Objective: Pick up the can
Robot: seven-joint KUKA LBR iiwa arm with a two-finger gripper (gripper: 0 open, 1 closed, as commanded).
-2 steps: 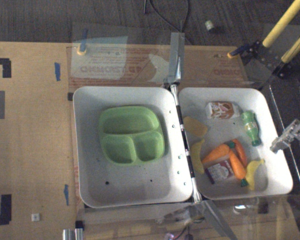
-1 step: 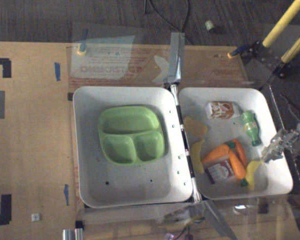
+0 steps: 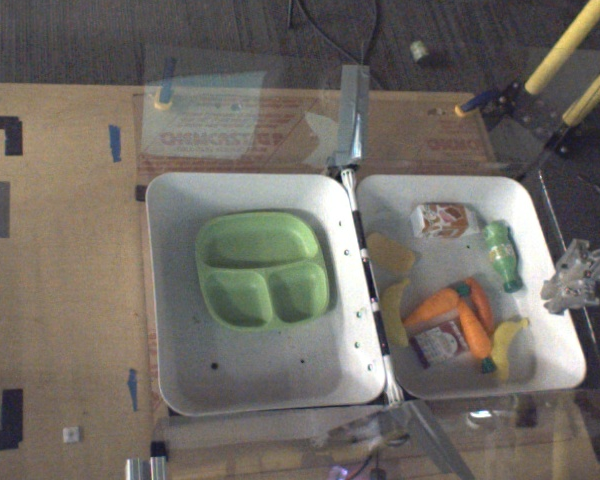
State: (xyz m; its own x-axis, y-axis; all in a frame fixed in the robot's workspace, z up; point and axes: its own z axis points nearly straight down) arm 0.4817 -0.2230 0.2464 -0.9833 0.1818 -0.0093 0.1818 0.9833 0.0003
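- Desk [image 3: 60, 298]: light wood surface with black and blue tape marks; dark carpet lies beyond its far edge.
- Two white bins sit side by side on the desk, touching along a central seam.
- Left bin [image 3: 180, 368]: holds a green divided plate [image 3: 264, 269], lying flat toward the bin's far half.
- Right bin [image 3: 555, 363]: holds several items grouped in the middle and near side.
- Can [image 3: 443, 344]: lies on its side near the bin's near edge, white-and-red label facing up, touching a carrot [image 3: 442, 306] on its far side.
- A banana [image 3: 504, 343] lies just beside the can on the right.
- A green bottle [image 3: 501, 256] and a carton [image 3: 443, 220] lie toward the far side; a yellow piece [image 3: 390, 252] lies near the seam.
- Gripper [image 3: 574, 280]: positioned at the right bin's right rim, well apart from the can. Finger state cannot be determined; nothing is seen held.
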